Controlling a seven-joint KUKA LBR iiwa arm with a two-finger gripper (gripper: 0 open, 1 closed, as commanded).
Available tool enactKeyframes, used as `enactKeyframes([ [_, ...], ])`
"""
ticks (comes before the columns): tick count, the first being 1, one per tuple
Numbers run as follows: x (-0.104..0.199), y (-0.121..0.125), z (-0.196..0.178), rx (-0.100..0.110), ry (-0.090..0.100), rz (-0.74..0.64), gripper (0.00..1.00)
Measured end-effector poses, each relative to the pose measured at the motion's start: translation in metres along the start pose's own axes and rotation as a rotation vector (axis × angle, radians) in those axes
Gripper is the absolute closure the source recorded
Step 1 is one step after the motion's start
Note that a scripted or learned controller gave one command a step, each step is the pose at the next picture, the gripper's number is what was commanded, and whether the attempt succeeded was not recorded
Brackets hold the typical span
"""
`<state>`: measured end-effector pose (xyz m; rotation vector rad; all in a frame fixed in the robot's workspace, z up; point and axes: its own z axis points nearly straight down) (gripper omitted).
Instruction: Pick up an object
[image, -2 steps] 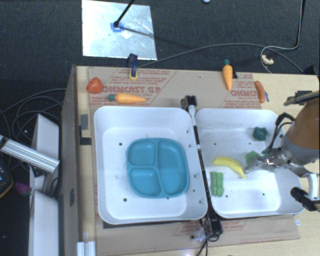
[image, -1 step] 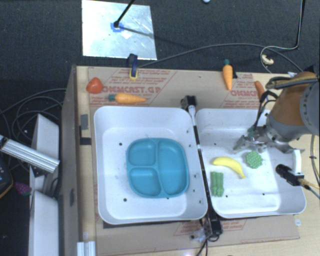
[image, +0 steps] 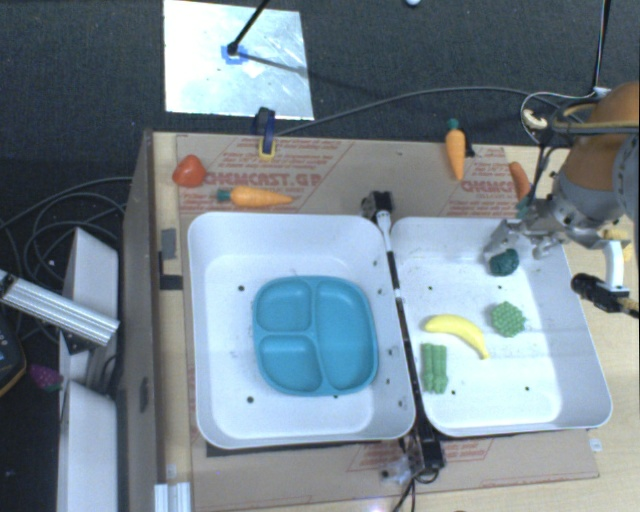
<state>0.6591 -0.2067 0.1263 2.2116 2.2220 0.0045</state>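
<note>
Dark-green, a small object (image: 504, 263) is touched from above by the gripper (image: 512, 243) in the right bin (image: 580, 400), presumably for picking; the gripper's state cannot be told.

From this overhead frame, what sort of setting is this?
Probably a robotics lab pick-and-place bench: two white bins on cardboard, toy food such as a banana, loose cables on dark carpet, and the arm's gripper.

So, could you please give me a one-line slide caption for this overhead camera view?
Claw poised above dark green toy in right bin, near banana.
</note>
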Motion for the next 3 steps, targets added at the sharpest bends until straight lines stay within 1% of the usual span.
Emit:
enactKeyframes([
  [1,0.030,0.010,0.042,0.005,0.003,-0.001,0.00],
  [2,0.029,0.012,0.029,0.000,-0.001,-0.003,1.00],
  [3,0.129,0.007,-0.062,-0.002,0.005,-0.003,1.00],
])
